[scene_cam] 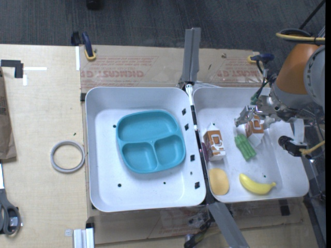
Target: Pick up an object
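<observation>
A curved yellow banana [257, 184] lay by the right white bin's [289, 190] front rim. Above it, the gripper [252, 122] pinched a small orange-and-white carton [255, 126], a green ridged block [244, 147] just below.

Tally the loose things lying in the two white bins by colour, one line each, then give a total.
Blue: 1, the blue three-compartment plastic tray
Yellow: 2, the yellow banana and the pale yellow oval piece
Green: 1, the green ridged stick
Orange and white: 2, the carton and the small box at the gripper
Total: 6
</observation>
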{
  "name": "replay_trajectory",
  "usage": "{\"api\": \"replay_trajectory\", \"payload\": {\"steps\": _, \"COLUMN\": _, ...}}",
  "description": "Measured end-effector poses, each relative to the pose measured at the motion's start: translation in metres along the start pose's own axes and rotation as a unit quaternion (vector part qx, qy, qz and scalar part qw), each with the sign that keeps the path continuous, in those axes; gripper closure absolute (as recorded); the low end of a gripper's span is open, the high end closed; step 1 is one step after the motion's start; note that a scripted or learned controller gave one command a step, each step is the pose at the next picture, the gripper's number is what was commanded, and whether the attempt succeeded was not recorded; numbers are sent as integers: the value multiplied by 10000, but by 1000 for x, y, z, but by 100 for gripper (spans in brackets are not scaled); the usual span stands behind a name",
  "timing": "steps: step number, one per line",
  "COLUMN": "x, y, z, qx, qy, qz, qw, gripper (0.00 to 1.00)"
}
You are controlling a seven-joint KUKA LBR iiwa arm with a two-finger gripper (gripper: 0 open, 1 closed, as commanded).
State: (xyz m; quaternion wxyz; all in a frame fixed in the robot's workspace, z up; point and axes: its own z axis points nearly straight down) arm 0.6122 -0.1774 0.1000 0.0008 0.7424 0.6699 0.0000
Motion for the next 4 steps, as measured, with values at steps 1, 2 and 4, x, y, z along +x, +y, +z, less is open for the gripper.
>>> {"api": "replay_trajectory", "payload": {"steps": 1, "x": 50, "y": -52, "z": 5, "qx": -17, "qy": -4, "qz": 327, "qw": 9995, "gripper": 0}}
{"api": "replay_trajectory", "payload": {"steps": 2, "x": 48, "y": -54, "z": -2, "qx": 5, "qy": -8, "qz": 351, "qw": 9994, "gripper": 100}}
{"api": "replay_trajectory", "payload": {"steps": 4, "x": 95, "y": 27, "z": -92, "qx": 9, "qy": -7, "qz": 674, "qw": 9977, "gripper": 100}}
